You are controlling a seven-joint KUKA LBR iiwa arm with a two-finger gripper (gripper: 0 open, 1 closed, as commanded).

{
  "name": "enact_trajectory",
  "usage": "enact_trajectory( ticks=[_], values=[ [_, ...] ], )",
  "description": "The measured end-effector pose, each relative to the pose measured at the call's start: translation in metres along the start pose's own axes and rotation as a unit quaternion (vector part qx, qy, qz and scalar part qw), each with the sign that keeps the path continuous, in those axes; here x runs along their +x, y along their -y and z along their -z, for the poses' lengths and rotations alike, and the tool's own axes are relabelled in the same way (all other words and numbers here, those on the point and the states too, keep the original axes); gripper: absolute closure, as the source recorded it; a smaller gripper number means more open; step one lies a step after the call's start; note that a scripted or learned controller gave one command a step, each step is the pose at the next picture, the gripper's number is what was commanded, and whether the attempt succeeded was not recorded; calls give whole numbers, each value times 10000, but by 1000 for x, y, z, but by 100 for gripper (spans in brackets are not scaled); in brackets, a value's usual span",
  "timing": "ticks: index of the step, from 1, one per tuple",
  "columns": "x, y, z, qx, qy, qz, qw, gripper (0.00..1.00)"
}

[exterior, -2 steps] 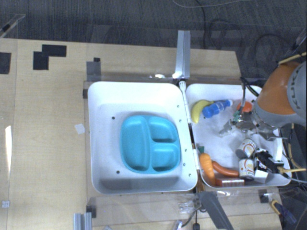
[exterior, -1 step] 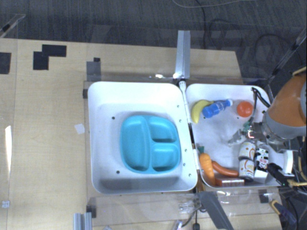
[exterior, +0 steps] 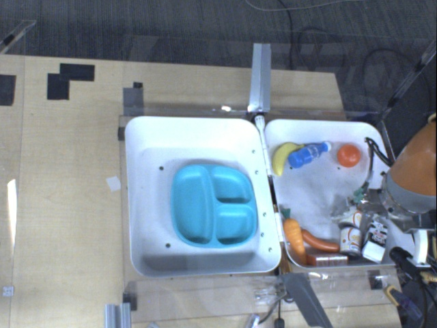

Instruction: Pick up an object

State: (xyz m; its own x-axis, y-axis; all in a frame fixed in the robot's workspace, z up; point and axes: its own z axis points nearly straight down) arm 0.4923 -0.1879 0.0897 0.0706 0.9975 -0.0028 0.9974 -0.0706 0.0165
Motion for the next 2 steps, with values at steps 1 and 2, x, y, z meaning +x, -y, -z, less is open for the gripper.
enact_trajectory(
  ticks=[1,2],
  values=[
    [1,-3,12,-33,2,15,10000,100],
    [57,-2,123,45,-11,591,9982,100]
  ],
)
